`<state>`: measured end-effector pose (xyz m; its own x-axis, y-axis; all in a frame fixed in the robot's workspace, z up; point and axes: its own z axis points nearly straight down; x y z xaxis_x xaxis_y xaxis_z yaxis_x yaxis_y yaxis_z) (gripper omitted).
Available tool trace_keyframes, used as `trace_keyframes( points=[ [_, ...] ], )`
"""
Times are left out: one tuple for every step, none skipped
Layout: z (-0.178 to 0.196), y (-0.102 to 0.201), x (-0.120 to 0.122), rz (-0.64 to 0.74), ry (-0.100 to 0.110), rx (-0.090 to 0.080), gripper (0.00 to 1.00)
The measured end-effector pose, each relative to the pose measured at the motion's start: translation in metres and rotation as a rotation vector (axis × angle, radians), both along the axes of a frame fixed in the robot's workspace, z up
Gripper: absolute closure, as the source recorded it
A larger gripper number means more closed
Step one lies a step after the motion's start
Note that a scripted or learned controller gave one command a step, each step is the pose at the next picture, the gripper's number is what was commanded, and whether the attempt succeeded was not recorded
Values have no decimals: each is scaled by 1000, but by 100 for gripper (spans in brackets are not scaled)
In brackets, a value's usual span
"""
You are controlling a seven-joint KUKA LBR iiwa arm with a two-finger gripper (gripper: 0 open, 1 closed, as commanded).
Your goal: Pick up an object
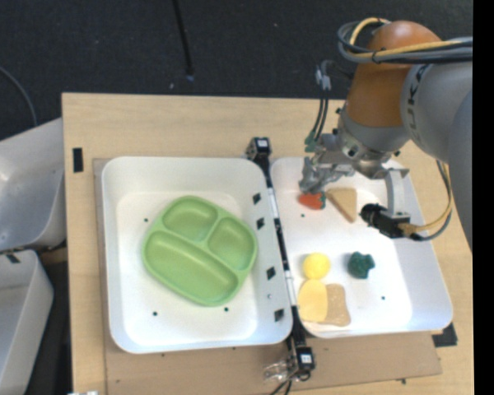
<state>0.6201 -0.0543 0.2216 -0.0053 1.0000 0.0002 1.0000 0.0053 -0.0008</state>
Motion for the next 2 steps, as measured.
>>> trace_keyframes(
  points=[
    [-5, 47, -16, 0, 0, 1, 100],
    [12, 92, -28, 1, -3, 1, 100]
  ],
)
